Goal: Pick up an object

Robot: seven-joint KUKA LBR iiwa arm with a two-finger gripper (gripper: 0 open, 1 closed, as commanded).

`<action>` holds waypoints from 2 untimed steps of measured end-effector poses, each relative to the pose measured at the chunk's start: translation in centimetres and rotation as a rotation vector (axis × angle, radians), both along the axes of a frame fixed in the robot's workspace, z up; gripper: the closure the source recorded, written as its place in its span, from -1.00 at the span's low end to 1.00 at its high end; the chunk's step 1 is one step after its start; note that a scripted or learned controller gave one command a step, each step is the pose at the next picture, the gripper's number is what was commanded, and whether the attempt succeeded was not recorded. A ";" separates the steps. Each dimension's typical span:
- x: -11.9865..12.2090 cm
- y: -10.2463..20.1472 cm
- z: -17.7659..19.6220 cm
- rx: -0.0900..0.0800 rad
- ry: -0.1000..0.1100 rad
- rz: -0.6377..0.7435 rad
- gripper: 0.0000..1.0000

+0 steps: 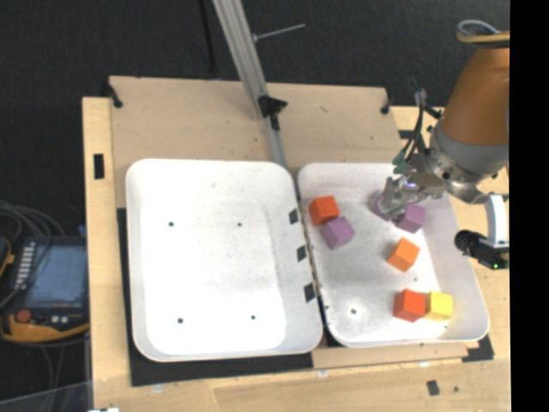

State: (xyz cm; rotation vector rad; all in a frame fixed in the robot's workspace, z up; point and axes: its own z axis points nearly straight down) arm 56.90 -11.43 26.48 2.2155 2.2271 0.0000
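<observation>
The right bin (369, 333) holds several small blocks. An orange-red block (323, 209) and a purple block (338, 232) sit near its left wall. An orange block (403, 253) lies in the middle, and an orange-red block (411, 305) touches a yellow block (441, 305) near the front. My gripper (398, 202) hangs low over the bin's back right part, right beside another purple block (413, 219), which shows partly under it. I cannot make out whether that block is between the fingers.
The left bin (146, 256) lies beside the right one. A slanted metal pole (244, 54) rises from the bench behind the bins. A tablet-like pendant (47, 281) sits off the bench at the left. The arm's orange band (482, 84) is at the right.
</observation>
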 end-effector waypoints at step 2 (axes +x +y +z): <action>-2.5 9.6 0.6 0.002 -0.001 0.002 1.00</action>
